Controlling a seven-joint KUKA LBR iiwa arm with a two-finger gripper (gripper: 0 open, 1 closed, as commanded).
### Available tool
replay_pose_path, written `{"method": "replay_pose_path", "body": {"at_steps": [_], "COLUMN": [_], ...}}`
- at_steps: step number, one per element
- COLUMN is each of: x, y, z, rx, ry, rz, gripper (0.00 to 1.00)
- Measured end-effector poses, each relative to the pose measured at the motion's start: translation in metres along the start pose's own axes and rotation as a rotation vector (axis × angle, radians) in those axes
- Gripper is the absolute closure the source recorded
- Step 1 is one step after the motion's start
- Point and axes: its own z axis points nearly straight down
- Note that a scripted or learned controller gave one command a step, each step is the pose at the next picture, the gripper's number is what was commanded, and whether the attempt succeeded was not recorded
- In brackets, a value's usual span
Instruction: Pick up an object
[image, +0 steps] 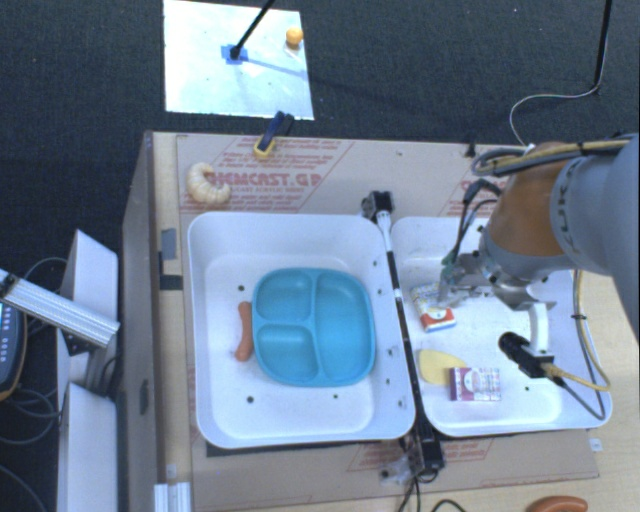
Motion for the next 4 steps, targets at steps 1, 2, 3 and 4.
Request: {"method": "replay_pose_path", "body": {"at_steps": [1,2,3,4], "x": [0.0,-0.044,-0.01,-0.021], "y": [0.0,0.086,0.054,0.073], "z": [0.0,-0.049,0.018,0.016], "rx": [0.0,0.008,0.015,0.012], "ry": [0.0,-0.004,-0.001,-0.002], "rz": [0.0,0.0,-0.001,-0.001], "gripper": [0.0,0.0,0.0,0.0]}}
